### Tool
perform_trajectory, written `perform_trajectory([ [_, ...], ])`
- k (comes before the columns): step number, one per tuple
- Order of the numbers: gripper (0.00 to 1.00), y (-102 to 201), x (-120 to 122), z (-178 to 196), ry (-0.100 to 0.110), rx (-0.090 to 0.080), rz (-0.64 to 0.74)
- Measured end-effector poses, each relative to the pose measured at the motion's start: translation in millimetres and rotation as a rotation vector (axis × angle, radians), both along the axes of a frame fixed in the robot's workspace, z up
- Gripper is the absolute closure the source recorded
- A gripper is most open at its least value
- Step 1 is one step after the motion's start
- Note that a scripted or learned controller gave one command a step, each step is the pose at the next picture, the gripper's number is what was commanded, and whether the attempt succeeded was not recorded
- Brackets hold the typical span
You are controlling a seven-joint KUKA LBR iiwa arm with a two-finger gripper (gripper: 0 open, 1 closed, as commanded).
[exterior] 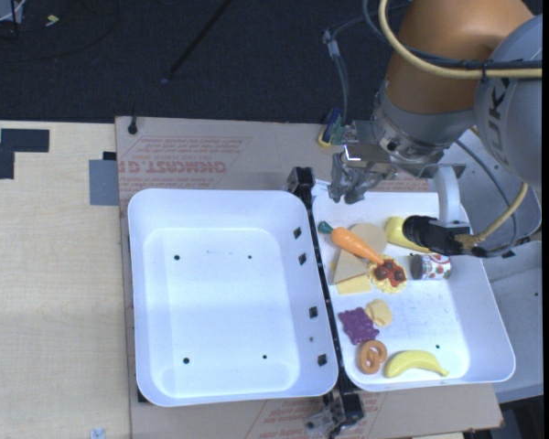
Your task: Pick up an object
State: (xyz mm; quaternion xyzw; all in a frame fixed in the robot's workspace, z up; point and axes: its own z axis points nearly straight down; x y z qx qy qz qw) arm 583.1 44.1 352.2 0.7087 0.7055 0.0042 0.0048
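- Two white bins, rims meeting side by side: left bin (139, 273), right bin (471, 323).
- Gripper (351, 190): over the right bin's far rim; jaw state cannot be told.
- Toy carrot (357, 242): right bin, near the gripper, lying on a cheese wedge (351, 269).
- Toy banana (414, 364): by the near rim.
- Bare floor along the right bin's right side.
- Cardboard sheet (178, 165): red print, upside down, unreadable.

— What can't you make out from there?
— The arm (457, 53) runs off the top and right edges, and my pincer (351, 188) covers part of the right bin (457, 323) at its far rim.
— And the small stuff?
— The red-and-yellow cluster (390, 274) beside the carrot (355, 242) is too small for me to name. I can't read the label on the small can (432, 266).
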Motion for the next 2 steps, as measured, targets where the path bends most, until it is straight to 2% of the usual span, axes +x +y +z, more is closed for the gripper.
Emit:
perform_trajectory([
  [1, 1.0, 23, -52, -58, 0.023, 0.001, 0.007],
  [2, 1.0, 47, -110, -88, 0.021, 0.0, 0.006],
])
